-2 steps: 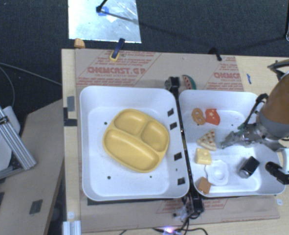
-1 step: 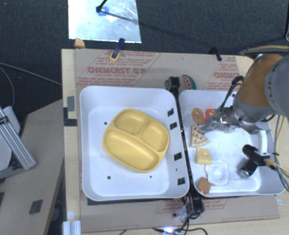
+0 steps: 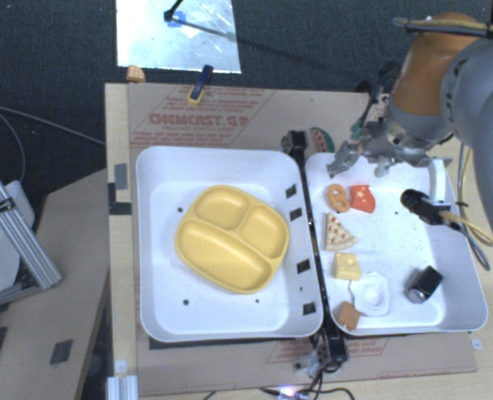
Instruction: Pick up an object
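- The gripper (image 3: pixel 362 163) hangs over the far edge of the right bin (image 3: pixel 461 307). Its two fingers are spread wide and nothing is between them.
- A red toy piece (image 3: pixel 361 198) lies just nearer the camera than the gripper, close under it but not touching it.
- An orange pretzel-shaped ring (image 3: pixel 338 197) lies touching the red piece on the view's left, just off the gripper's left-hand fingertip as seen.
- A pizza slice (image 3: pixel 339 233) lies further toward the near edge, below the ring.
- A yellow cheese block (image 3: pixel 347 266), a white fried egg (image 3: pixel 371 294) and a small brown piece (image 3: pixel 347 315) follow in a loose line toward the near rim, well apart from the gripper.
- A black cylinder (image 3: pixel 424 283) lies tilted near the bin's near right corner, far from the gripper.
- The left bin (image 3: pixel 158 248) sits to the view's left of the gripper, across the divide, and holds a yellow divided plate (image 3: pixel 232 238).
- Both bins rest on a cardboard sheet (image 3: pixel 229 117) with red lettering.
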You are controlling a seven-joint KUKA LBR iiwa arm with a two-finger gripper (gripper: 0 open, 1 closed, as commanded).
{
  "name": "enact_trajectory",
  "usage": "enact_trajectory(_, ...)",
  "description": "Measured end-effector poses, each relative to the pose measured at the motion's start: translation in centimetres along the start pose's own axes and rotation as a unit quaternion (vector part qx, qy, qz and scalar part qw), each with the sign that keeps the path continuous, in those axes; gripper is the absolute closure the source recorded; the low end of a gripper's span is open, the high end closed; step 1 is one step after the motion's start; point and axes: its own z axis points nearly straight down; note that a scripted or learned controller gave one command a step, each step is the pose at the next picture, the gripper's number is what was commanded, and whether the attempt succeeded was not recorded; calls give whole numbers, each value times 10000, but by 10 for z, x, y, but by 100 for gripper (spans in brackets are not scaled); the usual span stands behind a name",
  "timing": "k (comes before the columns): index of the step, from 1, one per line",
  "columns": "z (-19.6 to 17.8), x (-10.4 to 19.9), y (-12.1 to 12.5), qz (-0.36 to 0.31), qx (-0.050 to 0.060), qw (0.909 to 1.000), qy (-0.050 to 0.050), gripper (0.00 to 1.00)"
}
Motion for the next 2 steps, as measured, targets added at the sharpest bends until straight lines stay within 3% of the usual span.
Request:
enact_trajectory(1,68,-18,-80,35,52,10000,12,0)
enact_trajectory(2,3,72,-149,32,44,10000,2,0)
